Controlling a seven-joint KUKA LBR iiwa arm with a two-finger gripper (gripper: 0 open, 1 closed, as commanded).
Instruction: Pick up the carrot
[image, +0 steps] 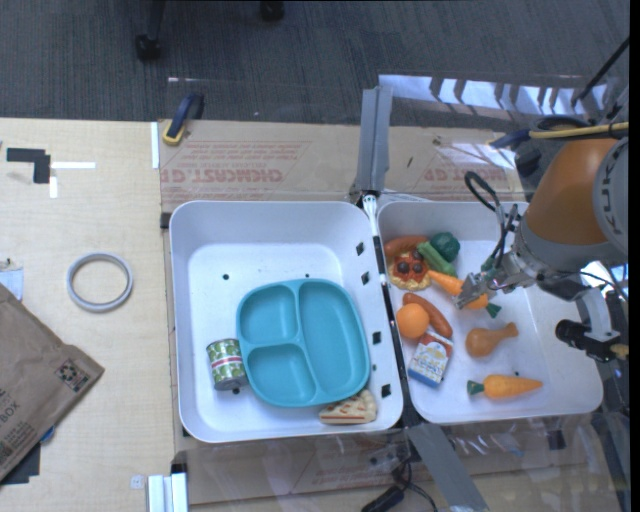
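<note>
1. The gripper (480, 290) is seen low in the right bin (570, 400), reaching in from the right. An orange carrot (452, 283) with a green top lies slanted at the far-left part of that bin, and its near end appears to sit between the fingers (492, 278); whether they are truly clamped on it or merely alongside cannot be told.
2. A second carrot (507, 386) is noted at the near side of the same bin, well apart from the gripper, lying free.
3. Risk: the hold, if any, is judged to be at the carrot's tip, so the piece may pivot or slip out on the lift.
4. Risk: a pizza slice (407, 262) and a green vegetable (440, 246) lie just beside the carrot's far end; these may be dragged or nudged as the carrot is raised.
5. Risk: the divider wall between the bins is close on the left; a swinging carrot may be knocked against it.
6. Also in the right bin: an orange (411, 320), a reddish sausage-like piece (432, 313) touching it, a small carton (430, 361), a tan pear-shaped piece (489, 339).
7. In the left bin (200, 240): a blue divided plate (302, 342), a small can (226, 363), a sandwich-like piece (349, 408). These are not in the way.
8. On the table (70, 190), a tape ring (100, 281) is noted, far left.
</note>
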